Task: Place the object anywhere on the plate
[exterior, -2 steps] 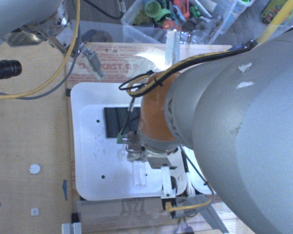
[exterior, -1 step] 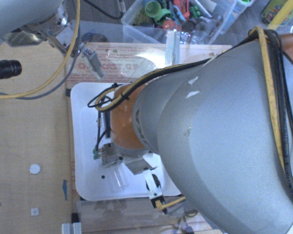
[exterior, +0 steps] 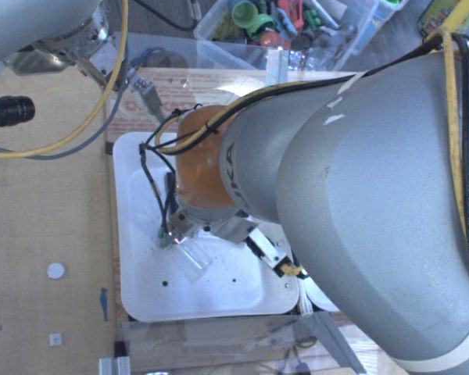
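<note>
The big grey arm (exterior: 352,186) reaches over the white bin (exterior: 141,287) on the worktop (exterior: 47,225). Its orange band (exterior: 203,162) sits above the bin. The gripper (exterior: 189,248) hangs low, just over the bin floor. I cannot tell its state. The object and plate are hidden or too hard to make out.

One fixed camera looks down aslant on the white bin (exterior: 133,287), the arm (exterior: 359,186) close beneath it.
</note>
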`<state>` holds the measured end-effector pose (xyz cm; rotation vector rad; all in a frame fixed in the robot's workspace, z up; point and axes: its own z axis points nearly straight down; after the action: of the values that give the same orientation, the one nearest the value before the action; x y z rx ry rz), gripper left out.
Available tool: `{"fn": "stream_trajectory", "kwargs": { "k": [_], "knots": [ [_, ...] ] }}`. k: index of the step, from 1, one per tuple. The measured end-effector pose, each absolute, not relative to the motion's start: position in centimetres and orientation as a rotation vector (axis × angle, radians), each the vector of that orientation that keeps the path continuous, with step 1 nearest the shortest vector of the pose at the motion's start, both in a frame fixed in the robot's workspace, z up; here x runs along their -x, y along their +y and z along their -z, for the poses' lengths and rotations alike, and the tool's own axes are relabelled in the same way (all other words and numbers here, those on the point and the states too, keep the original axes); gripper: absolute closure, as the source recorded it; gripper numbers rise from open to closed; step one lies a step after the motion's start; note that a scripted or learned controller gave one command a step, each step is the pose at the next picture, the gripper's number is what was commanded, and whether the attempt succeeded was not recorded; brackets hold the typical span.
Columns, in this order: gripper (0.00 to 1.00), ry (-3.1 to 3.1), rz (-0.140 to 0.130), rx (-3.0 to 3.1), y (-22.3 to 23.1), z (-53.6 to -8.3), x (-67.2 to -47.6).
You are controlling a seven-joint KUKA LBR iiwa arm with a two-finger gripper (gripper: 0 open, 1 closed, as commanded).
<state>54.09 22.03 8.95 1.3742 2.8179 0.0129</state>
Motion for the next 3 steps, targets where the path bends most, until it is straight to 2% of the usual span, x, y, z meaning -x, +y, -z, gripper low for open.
{"fn": "stream_trajectory", "kwargs": {
  "k": [1,2,3],
  "knots": [
    [0.0,2.815,-0.014,-1.375,22.0,-9.0,-54.2],
    [1.0,2.813,-0.021,-1.374,22.1,-10.1,-54.3],
    [0.0,2.813,-0.022,-1.374,22.1,-10.1,-54.3]
  ]
}}
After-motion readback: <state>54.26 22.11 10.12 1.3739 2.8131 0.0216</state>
